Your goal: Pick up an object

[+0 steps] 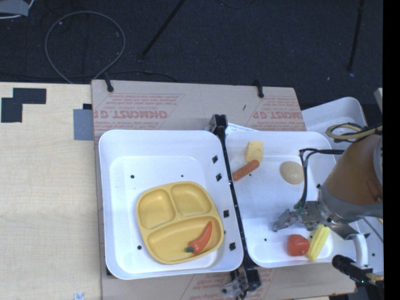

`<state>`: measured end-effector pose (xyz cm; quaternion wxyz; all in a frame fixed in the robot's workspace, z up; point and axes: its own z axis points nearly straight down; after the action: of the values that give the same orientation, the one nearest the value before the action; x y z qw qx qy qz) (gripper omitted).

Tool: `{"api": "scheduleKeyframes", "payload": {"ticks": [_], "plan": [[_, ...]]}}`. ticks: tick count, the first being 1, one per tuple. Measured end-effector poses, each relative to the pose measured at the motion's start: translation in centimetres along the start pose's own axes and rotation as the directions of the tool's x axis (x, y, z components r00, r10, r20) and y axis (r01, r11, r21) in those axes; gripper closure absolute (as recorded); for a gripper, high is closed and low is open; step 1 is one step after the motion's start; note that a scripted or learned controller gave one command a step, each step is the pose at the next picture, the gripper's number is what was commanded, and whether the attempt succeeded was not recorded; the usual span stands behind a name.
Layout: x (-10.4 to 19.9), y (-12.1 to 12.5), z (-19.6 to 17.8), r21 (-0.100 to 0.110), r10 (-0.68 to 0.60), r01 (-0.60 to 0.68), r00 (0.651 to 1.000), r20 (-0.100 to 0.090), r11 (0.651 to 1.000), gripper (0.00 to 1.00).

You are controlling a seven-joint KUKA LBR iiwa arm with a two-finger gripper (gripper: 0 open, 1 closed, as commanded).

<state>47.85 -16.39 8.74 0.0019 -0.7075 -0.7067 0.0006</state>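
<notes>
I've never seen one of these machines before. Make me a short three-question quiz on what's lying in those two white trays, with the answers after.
1. True or false: the red chili pepper lies in the largest compartment of the yellow divided plate.
2. Which thing lies nearest the gripper? A) the cheese wedge B) the red piece beside the corn cob C) the chili pepper
3. Fill in: the sausage lies in the ____ bin, close to the divider between the bins.

Key: 1 true. 2 B. 3 right; the egg lies in that bin too.
</notes>
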Motion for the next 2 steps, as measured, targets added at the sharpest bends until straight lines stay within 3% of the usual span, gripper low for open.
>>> {"api": "scheduleKeyframes", "payload": {"ticks": [1,2], "plan": [[-0.1,0.1,-1.1,-0.002,0.005,-0.005,1.0,0.0,1.0,1.0],[-0.3,0.6,-7.3,-0.006,-0.003,0.003,1.0,0.002,1.0,1.0]]}}
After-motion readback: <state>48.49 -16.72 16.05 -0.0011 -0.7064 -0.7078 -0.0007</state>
